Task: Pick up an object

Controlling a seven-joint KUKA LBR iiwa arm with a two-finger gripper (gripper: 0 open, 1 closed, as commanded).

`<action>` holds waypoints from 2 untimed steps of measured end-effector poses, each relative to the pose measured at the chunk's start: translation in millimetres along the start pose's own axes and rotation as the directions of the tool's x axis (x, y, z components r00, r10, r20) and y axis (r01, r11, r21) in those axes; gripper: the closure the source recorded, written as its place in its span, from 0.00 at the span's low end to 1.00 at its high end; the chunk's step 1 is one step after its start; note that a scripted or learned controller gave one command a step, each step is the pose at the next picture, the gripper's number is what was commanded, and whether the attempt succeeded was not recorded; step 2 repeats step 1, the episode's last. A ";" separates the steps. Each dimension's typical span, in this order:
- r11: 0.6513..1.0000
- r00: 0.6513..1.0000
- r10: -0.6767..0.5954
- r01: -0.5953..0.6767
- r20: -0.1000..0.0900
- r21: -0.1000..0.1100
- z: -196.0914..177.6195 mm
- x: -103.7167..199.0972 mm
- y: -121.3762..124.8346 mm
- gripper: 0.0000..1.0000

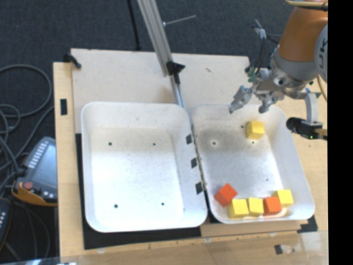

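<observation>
My gripper [251,104] hangs open above the far edge of the right bin [287,148], with nothing between its fingers. A yellow cube [255,130] lies alone in that bin just in front of and below the gripper. Along the bin's near edge lie an orange cube [225,194], a yellow cube [239,207], another yellow cube [255,205], an orange cube [272,205] and a yellow cube [284,197].
The left bin [94,148] stands beside the right one, with black clips [194,162] on the divide between them. A slanted aluminium post [157,35] rises behind the bins. A teach pendant [36,170] and cables lie off the bench at the left.
</observation>
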State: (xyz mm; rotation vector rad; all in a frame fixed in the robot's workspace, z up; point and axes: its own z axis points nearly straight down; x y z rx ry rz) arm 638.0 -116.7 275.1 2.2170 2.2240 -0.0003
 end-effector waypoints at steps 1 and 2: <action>1.000 1.000 0.000 0.000 0.001 -0.001 8.7 7.5 18.3 0.00; 1.000 1.000 0.000 0.000 0.001 -0.001 8.7 7.5 18.3 0.00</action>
